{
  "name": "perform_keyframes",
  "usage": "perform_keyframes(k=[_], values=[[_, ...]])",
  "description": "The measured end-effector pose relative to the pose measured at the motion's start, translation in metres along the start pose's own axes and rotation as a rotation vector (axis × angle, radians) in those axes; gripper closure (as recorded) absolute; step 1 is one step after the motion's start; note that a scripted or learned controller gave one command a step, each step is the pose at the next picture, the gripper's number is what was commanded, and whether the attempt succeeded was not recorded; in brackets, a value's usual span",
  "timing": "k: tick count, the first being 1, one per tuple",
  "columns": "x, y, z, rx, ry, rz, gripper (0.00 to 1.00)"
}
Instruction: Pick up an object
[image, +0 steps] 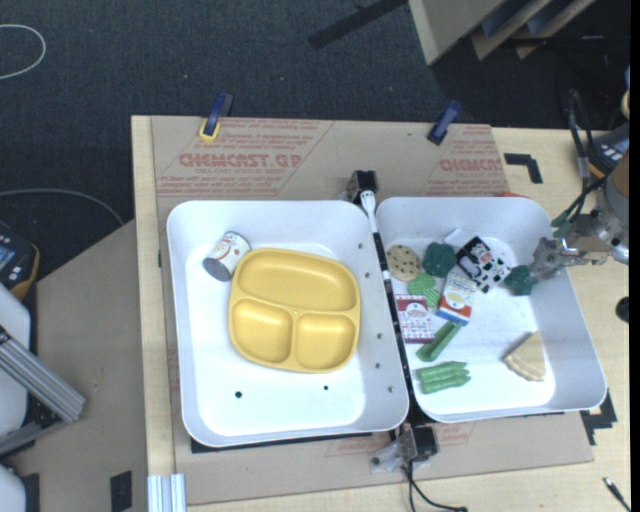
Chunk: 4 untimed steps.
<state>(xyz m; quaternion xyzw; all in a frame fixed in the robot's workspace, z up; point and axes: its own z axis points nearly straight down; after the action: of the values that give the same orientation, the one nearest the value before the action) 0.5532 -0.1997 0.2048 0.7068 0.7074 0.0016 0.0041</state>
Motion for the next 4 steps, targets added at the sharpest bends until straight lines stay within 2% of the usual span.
perform_keyframes(k=[1,2,3,4], values=[[0.000,0.001,-0.022,0.002,0.001,0.000,1.00],[0.052,-0.003,-0.031,0.009,0.006,-0.005,1.00],[0.105,-0.004,-0.017,0.011,0.006,-0.004,1.00],[0.152,-0.011,-0.021,0.010,0.006,-0.004,1.00]])
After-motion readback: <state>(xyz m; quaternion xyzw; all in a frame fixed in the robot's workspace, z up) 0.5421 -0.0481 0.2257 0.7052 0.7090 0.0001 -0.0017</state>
